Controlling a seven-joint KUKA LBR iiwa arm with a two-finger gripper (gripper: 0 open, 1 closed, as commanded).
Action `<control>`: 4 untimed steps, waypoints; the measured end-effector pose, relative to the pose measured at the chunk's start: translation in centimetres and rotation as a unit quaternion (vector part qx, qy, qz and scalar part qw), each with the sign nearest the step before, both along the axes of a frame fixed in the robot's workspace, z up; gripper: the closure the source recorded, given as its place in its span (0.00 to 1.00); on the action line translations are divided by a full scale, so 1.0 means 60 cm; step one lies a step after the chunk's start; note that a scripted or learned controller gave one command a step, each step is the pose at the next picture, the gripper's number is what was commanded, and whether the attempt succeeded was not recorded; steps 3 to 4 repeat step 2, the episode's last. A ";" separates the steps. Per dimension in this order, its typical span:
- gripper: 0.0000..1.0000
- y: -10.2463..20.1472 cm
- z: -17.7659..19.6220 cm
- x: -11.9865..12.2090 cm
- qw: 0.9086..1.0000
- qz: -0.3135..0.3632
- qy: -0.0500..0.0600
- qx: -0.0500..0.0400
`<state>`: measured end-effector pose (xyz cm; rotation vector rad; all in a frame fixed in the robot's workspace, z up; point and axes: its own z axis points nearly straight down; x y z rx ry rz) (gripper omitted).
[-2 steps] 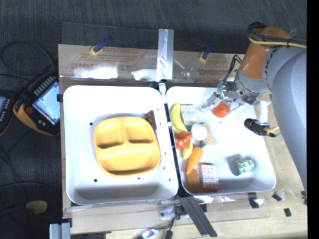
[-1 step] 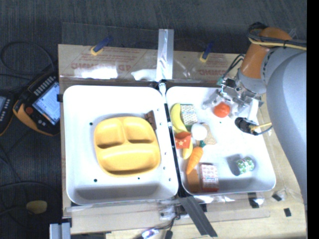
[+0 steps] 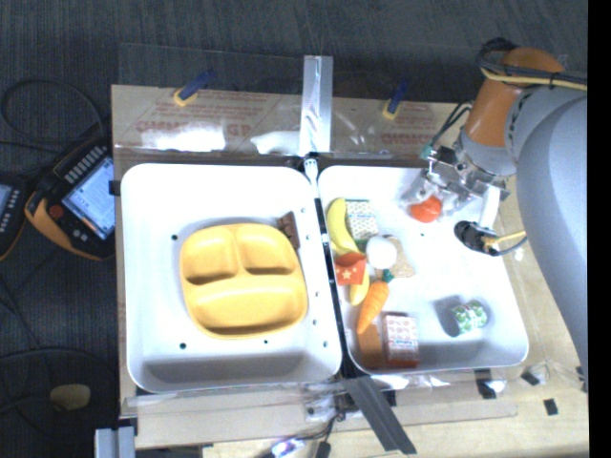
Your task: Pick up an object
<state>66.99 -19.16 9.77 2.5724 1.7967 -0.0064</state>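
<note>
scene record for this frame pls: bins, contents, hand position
left bin: yellow plastic divided tray
right bin: yellow banana, orange carrot, white ball, small red-orange rounded object, green-and-white object, red patterned packet
cluster: banana, carrot and ball along the right bin's left side
hand: over the right bin's upper right, just above the red-orange object
grasp: cannot tell

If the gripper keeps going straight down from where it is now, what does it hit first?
Most likely the small red object, which sits right under the gripper near the back of the right bin. Depth is hard to judge from this slanted view, so it may already be touching it.
</note>
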 end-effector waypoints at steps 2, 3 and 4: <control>1.00 0.022 0.166 -0.008 0.997 -0.078 0.000 0.000; 1.00 0.022 0.166 -0.008 0.997 -0.078 0.000 0.000; 1.00 0.022 0.166 -0.008 0.997 -0.078 0.000 0.000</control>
